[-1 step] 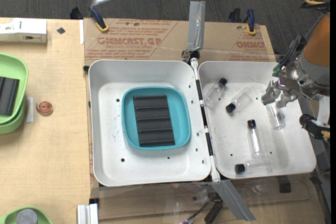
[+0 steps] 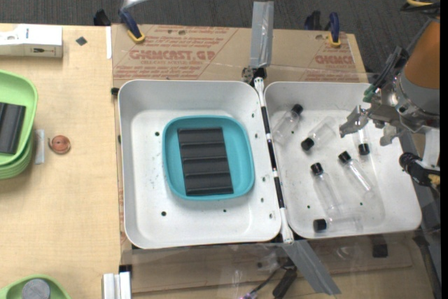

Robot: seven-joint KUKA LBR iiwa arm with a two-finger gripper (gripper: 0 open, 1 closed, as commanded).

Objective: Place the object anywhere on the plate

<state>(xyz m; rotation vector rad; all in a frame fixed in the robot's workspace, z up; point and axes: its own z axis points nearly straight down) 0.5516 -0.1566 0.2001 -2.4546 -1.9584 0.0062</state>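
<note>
**Claw poised over right bin; vials not yet lifted**

The claw (image 2: 371, 124) hangs over the upper right part of the right bin (image 2: 392, 224). Two metal fingers splay apart beneath the wrist, with nothing between them: it stands open and carries nothing.

The task's things, several clear vials with black caps (image 2: 352, 169), lie scattered on their sides across the right bin's floor, loose and at mixed angles, as dumped stock for picking would lie. The nearest capped vial rests just below and left of the claw, apart from it.

The target, a teal plate (image 2: 243, 150), sits centred in the left bin (image 2: 140, 220), well apart from the vials. A black ribbed insert (image 2: 204, 160) covers its middle, leaving the rim bare.

Judgement: the pick is not yet done. The vials will likely roll and slip under a pinch.
</note>
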